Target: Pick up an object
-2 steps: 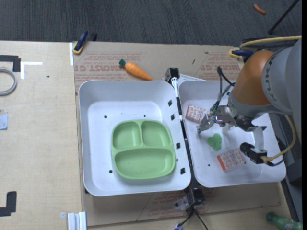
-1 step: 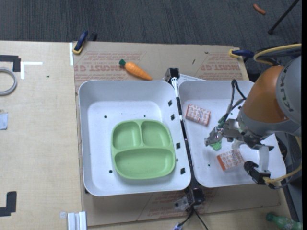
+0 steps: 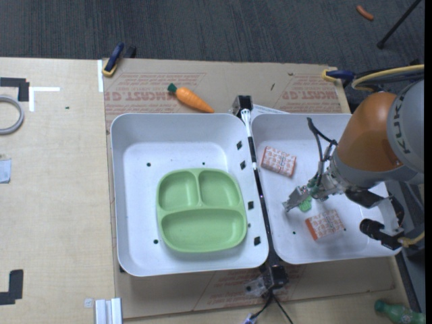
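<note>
Two small packets lie in the right bin [image 3: 290,245]: a pink-and-white one [image 3: 279,161] near the bin's far left, and an orange-red one [image 3: 325,225] toward the front. My gripper [image 3: 299,201] hangs low over the middle of this bin, between the two packets, with a small green piece [image 3: 305,205] at its fingertips. Whether that piece is gripped or just lying under the tips is unclear. The grey arm with its orange band [image 3: 368,140] reaches in from the right and hides part of the bin's right side.
The left bin [image 3: 128,181] holds a green divided plate [image 3: 201,210]. A toy carrot [image 3: 191,98] lies on the cardboard behind the bins. A blue clamp [image 3: 113,59] sits at the cardboard's far left corner, and a black clip [image 3: 242,104] joins the bins at the back.
</note>
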`<state>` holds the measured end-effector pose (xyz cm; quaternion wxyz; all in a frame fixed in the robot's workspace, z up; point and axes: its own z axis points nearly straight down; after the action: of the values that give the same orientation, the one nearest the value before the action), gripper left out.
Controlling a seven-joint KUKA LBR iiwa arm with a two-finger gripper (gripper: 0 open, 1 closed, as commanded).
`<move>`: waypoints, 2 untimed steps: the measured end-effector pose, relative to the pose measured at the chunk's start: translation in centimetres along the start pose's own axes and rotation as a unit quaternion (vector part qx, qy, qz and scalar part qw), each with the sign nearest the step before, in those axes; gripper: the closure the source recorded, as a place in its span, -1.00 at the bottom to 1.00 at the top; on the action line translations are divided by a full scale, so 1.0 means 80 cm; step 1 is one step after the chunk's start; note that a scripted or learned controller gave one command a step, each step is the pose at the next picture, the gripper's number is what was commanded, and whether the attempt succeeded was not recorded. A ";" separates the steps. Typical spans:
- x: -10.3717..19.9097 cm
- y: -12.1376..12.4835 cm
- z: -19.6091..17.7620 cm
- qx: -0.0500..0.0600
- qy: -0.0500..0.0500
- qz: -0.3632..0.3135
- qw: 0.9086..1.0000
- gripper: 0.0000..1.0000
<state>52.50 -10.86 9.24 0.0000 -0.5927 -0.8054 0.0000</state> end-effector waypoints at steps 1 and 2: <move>-0.001 0.001 -0.012 -0.001 0.000 0.001 1.000 1.00; -0.001 0.001 -0.012 -0.001 0.000 0.001 1.000 -1.00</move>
<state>52.59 -10.89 10.22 -0.0009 -0.5936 -0.8047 -0.0006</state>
